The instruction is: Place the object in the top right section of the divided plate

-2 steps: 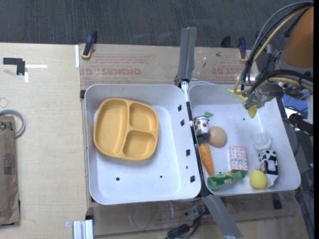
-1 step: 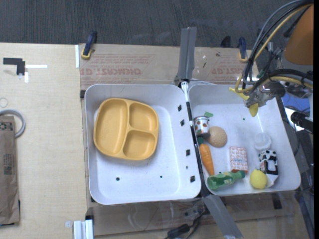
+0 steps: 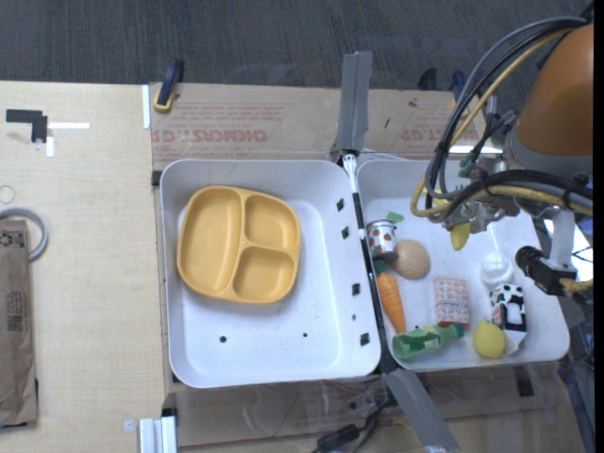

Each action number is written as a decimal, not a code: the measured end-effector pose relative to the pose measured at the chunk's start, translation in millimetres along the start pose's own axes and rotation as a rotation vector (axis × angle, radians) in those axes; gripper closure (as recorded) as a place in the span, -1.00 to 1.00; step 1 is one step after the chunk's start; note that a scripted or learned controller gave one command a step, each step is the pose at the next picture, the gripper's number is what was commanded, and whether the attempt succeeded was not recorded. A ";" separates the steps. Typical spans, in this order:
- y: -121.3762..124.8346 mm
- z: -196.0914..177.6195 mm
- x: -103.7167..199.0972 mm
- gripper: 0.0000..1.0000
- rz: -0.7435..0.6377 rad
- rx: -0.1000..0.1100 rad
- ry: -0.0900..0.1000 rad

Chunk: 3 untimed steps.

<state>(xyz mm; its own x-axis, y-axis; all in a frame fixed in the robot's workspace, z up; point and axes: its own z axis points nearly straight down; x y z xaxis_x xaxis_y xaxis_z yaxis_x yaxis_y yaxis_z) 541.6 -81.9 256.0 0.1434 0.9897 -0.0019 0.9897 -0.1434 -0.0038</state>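
Camera view, as I log it: yellow three-section plastic plate in left white bin; gripper over right bin, finger state I cannot tell.

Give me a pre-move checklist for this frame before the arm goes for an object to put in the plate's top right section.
1. Divided plate sits flat in the left bin: ok.
2. Its top right section has nothing in it: ok.
3. Candidates lie in the right bin: carrot, lemon, green bottle, small can: ok.
4. Arm is over the right bin: ok.
5. Claw state, open or shut: cannot tell, cables cover it.
6. Object already held: cannot tell.
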 end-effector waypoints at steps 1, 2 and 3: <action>-58.4 23.8 36.8 1.00 0.380 0.002 -0.001; -74.6 61.7 61.0 1.00 0.879 0.003 -0.002; -84.1 30.1 129.7 1.00 1.227 0.000 -0.002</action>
<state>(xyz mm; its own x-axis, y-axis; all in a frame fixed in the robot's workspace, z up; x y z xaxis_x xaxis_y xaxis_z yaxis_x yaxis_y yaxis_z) 476.9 58.5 225.9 0.9801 0.1984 -0.0058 0.1984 -0.9801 0.0013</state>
